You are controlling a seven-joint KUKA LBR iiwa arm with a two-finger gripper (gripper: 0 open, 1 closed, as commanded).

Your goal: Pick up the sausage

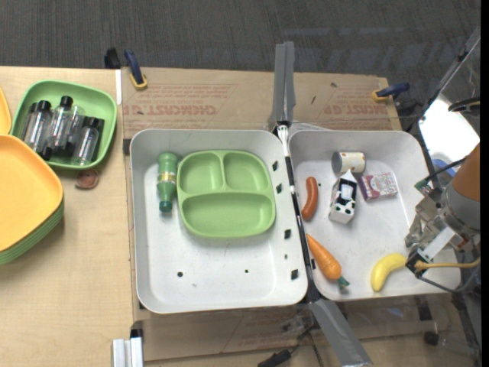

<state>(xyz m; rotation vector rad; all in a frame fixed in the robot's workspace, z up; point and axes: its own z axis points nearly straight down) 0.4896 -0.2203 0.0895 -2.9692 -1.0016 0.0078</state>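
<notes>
Taking in the left bin point(145, 281) bearing a green divided plate point(226, 193), then the right bin point(397, 228). Spotting the gripper point(429, 241) hanging over that bin's right rim, its grip impossible to tell. Finding the sausage point(309, 198) lying free near the right bin's left wall: reddish-brown, smooth, slightly curved. Noting a cow-patterned carton point(344, 202) just beside it and a carrot point(327, 260) nearer the camera.

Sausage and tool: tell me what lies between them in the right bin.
In the camera view, the black-and-white carton stands between the sausage and the tool. The pink packet lies just above that line.
</notes>
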